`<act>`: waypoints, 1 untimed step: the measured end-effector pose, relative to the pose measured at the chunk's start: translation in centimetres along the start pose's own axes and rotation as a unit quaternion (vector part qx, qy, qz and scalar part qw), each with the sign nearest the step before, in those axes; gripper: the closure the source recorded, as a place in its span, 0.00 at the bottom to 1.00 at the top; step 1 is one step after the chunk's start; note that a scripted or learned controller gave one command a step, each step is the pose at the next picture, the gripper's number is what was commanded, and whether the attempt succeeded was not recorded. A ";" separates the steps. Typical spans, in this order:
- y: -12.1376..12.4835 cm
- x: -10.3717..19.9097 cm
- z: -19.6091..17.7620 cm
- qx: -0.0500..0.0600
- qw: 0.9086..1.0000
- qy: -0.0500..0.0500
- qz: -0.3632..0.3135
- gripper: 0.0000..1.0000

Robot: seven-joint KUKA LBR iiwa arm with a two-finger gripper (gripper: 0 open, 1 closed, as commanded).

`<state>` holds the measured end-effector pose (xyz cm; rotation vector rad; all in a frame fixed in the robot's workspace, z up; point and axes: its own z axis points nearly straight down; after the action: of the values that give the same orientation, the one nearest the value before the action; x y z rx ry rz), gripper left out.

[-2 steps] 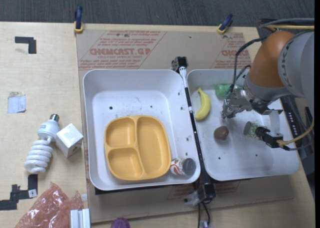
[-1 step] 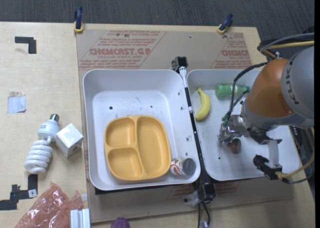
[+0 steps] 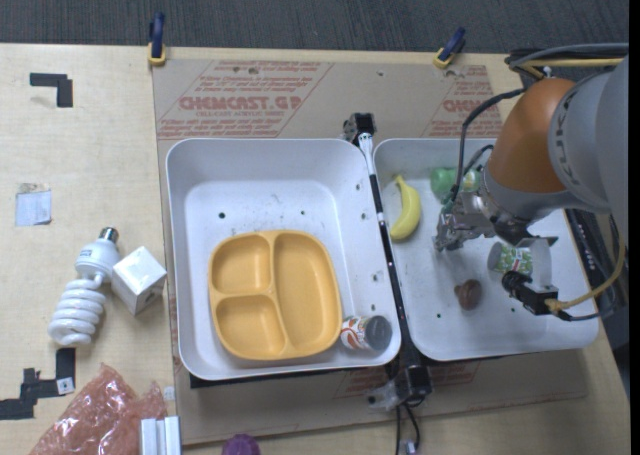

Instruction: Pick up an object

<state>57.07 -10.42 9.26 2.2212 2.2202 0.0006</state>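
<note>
Bench (image 3: 90,193) tan, with a printed cardboard sheet (image 3: 250,98) under two white bins side by side. Arm (image 3: 575,143) grey with an orange band, reaching in from the right over the right bin (image 3: 440,338), wrist bent down toward that bin's middle. Left bin (image 3: 260,178) holds a yellow tray (image 3: 275,295) with three compartments, lying in the bin's near half; a small can (image 3: 365,333) lies on its side just beside the tray's near right corner, against the bin wall. In the right bin: a banana (image 3: 405,208) near the left wall, curved, lying along the bin's length; a green thing (image 3: 443,180) at the far side, partly behind the arm; a green-and-white packet (image 3: 515,261) under the arm's near side; a small brown lump (image 3: 467,292) toward the near middle, apart from the rest. Gripper (image 3: 450,236) hangs low over the bin floor between banana and packet, just right of the banana, not touching it as far as I can see; I cannot tell whether it is clenched or released, and nothing is seen held. Off the bins, on the bench at left: a spiral bulb (image 3: 82,293) lying flat, a white cube (image 3: 139,278) touching it, a pink mesh bag (image 3: 95,413) at the near edge. Two blue clamps (image 3: 157,35) at the cardboard's far corners.
</note>
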 end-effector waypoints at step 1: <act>-8.4 -2.4 0.0 0.000 1.000 0.000 0.001 0.00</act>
<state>48.63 -12.79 9.23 2.2233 2.2196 0.0001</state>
